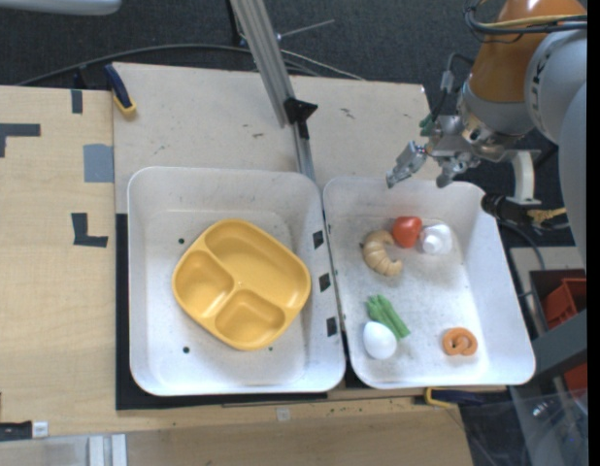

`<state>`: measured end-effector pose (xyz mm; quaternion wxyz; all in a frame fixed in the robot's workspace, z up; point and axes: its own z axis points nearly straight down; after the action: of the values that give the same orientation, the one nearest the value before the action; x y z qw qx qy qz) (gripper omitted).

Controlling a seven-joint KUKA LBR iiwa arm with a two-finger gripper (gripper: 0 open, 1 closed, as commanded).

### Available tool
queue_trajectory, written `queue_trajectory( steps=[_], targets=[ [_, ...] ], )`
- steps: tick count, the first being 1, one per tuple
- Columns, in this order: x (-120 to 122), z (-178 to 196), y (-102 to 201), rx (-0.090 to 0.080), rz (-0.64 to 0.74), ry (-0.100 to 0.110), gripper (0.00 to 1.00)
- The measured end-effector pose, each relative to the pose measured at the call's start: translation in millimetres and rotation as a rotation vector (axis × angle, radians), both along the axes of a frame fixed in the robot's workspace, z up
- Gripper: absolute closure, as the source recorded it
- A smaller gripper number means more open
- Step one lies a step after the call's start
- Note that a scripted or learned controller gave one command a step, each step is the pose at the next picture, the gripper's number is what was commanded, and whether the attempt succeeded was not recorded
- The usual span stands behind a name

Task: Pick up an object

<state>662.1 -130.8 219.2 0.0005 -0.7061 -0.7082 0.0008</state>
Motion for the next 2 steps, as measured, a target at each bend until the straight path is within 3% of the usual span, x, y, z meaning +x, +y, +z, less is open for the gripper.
queue_trajectory(
  steps=[1,2],
  targets=[
    [0.0,0.0,-0.2,-0.001,0.000,0.000,0.00],
    [-1.3,-44.1,-2.9,-0.001,-0.001,0.004,0.00]
  ],
)
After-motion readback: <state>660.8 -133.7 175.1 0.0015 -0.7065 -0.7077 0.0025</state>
